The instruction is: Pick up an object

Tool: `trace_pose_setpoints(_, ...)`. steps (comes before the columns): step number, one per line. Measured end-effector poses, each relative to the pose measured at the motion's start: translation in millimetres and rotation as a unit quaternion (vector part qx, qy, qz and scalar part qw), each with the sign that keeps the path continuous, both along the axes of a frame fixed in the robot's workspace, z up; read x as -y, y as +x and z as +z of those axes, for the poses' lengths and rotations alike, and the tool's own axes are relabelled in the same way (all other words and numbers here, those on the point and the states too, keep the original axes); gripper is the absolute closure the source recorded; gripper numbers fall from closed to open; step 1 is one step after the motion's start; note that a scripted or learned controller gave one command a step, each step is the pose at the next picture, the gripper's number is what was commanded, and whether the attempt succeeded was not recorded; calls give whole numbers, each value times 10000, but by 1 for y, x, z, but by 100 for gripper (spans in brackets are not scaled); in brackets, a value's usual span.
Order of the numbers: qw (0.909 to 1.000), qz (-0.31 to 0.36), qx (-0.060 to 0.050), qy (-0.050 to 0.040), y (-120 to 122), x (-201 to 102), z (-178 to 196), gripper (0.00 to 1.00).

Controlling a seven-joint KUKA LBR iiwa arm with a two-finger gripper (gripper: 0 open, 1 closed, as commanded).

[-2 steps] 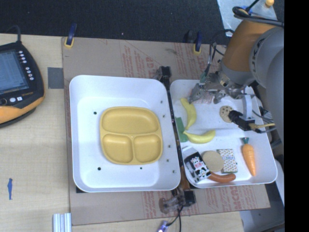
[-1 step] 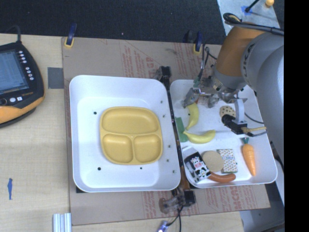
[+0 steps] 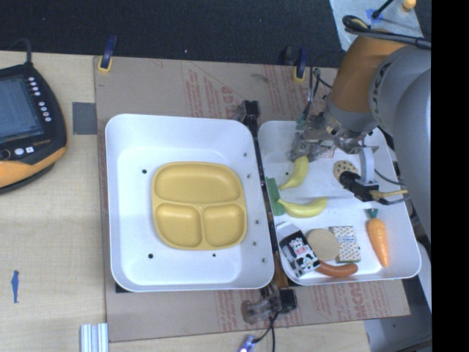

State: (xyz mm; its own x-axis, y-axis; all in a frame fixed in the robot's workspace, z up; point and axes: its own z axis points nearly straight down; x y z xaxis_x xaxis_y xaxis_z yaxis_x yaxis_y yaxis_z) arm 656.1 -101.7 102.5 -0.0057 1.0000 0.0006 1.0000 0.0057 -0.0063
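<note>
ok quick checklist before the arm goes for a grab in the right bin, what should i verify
1. Hand over the right bin: ok, at its far end.
2. Target under hand: ok, upper banana lies just below it.
3. Hand already holding something: cannot tell, fingers blurred.
4. Space around target: not ok, second banana and a green piece sit close.
5. Other items away from the hand: ok, carrot and sausage lie at the near end.
6. Yellow tray in left bin: ok, apart from the hand.
</note>
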Motion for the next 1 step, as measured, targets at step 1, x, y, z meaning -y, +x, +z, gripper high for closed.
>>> trace_pose_setpoints(1, 10000, 18, 26, -3, -81, -75, 91, 100)
